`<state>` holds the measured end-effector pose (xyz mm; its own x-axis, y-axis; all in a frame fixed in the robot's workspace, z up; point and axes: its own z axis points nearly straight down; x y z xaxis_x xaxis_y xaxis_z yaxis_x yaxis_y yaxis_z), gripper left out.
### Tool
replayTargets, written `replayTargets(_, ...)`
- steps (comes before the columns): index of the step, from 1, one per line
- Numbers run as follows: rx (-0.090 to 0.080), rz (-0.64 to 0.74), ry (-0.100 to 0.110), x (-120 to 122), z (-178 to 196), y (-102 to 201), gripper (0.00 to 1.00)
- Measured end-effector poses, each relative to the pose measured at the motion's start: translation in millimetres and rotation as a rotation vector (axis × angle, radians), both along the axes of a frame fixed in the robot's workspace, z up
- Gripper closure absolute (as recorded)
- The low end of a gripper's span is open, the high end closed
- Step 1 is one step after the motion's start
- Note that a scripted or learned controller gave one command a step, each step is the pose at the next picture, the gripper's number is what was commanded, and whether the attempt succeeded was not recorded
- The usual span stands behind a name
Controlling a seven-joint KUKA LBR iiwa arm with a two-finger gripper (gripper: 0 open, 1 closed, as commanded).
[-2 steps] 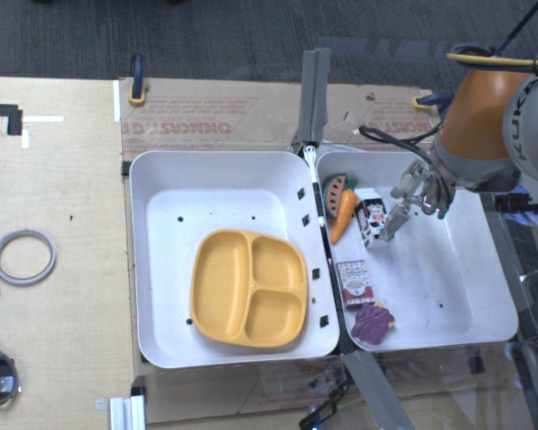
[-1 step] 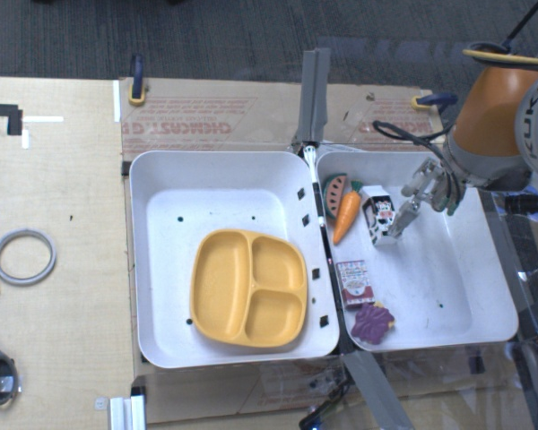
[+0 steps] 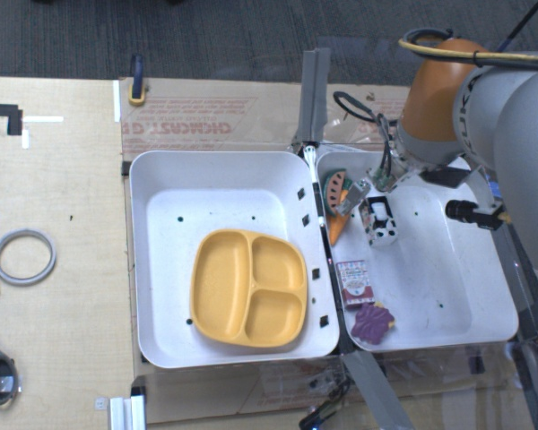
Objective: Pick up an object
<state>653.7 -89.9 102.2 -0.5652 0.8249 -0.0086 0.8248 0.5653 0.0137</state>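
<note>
My gripper [image 3: 377, 215] hangs low over the far left part of the right bin [image 3: 448, 285], below the arm's orange band [image 3: 438, 88]. Just left of it, by the bin's left wall, lie a watermelon-slice toy [image 3: 338, 187] and an orange carrot-like piece [image 3: 338, 227]. Nearer the front along the same wall lie a small pink packet [image 3: 353, 279] and a purple object [image 3: 372, 323]. The gripper's tip hides whatever sits directly beneath it.
The left bin [image 3: 161, 204] holds a yellow divided plate [image 3: 248, 287]. A grey divider bar [image 3: 315, 88] runs between the bins at the back. A tape ring [image 3: 21, 256] lies on the wooden bench at the left. A black knob [image 3: 471, 211] sticks out beside the arm.
</note>
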Motion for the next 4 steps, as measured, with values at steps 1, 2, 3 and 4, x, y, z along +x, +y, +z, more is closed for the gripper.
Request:
replayTargets(1,-0.002,0.001,0.01,-1.4,10.6,-2.1,1.0)
replayTargets(2,-0.001,0.001,0.01,-1.3,10.2,-1.2,0.0)
replayTargets(3,-0.002,0.015,0.016,-71.5,-10.5,-15.5,0.0)
replayTargets(4,-0.001,-0.194,0.014,-22.7,-9.4,-129.6,0.0)
